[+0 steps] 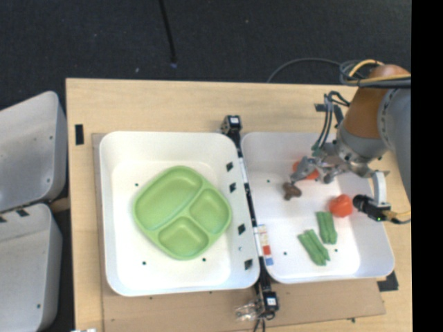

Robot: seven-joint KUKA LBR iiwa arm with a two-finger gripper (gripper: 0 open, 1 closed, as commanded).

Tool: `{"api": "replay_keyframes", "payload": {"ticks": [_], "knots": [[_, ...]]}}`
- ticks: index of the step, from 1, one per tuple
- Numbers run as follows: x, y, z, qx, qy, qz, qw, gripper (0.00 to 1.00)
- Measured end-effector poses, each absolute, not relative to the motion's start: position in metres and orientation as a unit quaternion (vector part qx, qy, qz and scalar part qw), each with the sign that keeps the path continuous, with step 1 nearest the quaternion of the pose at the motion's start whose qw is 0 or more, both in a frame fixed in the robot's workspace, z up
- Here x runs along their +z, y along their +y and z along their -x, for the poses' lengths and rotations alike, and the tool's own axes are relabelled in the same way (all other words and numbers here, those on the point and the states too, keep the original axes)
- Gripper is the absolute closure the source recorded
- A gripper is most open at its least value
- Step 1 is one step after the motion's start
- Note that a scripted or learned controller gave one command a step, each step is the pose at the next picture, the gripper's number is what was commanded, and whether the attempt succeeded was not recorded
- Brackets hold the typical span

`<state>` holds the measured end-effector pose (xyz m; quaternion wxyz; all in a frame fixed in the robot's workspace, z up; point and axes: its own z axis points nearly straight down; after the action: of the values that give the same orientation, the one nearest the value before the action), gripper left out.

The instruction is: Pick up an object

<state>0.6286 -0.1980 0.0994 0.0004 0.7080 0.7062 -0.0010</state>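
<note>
a small brown object point(292, 191) lies in the right bin point(277, 261), in its upper middle, with bare white floor to its left and below it. the pincer point(313, 172) hangs just above and to the right of it; how far it is open i cannot tell, and nothing shows in its grip. an orange ball point(340, 205) and two green pods point(320, 238) lie lower right. the left bin point(118, 268) holds a green divided plate point(181, 212). both sit on the counter point(83, 102).
</note>
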Motion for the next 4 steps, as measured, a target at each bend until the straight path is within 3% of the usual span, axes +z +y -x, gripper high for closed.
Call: {"api": "replay_keyframes", "payload": {"ticks": [1,4], "knots": [[0.113,-0.199,-0.630,0.0003,0.706,-0.708,0.003,1.00],[0.278,-0.217,-0.646,0.0020,0.709,-0.705,0.005,1.00]]}}
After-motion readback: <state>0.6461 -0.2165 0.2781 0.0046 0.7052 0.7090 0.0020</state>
